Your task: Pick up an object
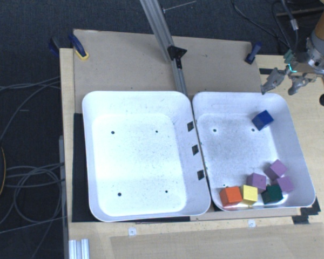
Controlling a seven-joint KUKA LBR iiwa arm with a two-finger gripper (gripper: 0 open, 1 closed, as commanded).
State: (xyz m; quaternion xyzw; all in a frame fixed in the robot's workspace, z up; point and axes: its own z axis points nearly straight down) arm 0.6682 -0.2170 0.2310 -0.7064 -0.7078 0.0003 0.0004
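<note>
A blue block [262, 119] lies alone in the upper part of the right bin [297, 139]. Along that bin's near edge sit an orange block [231, 195], a yellow block [250, 193], a dark green block [272, 193] and three purple blocks, one of them here [277, 169]. My gripper [281, 84] hangs above the bin's far right corner, past the rim, with its two fingers spread apart and nothing between them. It is up and to the right of the blue block.
The left bin [92, 144] lies beside the right one, with small black clips at the seam [194, 149]. A slanted metal bar [161, 31] crosses the board behind the bins. Blue clamps [79, 47] hold the board's corners.
</note>
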